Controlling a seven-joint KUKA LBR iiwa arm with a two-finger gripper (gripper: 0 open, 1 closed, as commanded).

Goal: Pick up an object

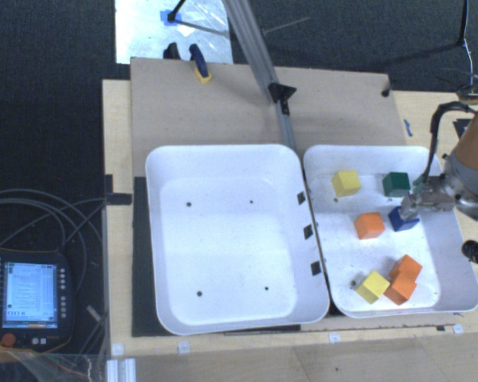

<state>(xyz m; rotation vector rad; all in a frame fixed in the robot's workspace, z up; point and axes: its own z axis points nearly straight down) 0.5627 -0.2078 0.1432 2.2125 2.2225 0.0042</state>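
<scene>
Nearest us in the right bin (454, 293), we see a yellow cube (373, 286) touching two orange blocks (402, 278). Farther back lies an orange cube (370, 226), with a blue block (403, 219) just beside it. Our claw (414, 205) sits right at the blue block; we cannot tell whether it grips. Beyond are a green cube (396, 184) and another yellow cube (346, 183). The left bin (163, 173) adjoins on the counter (223, 102).

floor: dark carpet (48, 70) | bench: pale wood (119, 213) | left: cables (56, 213), pendant (28, 297)
</scene>
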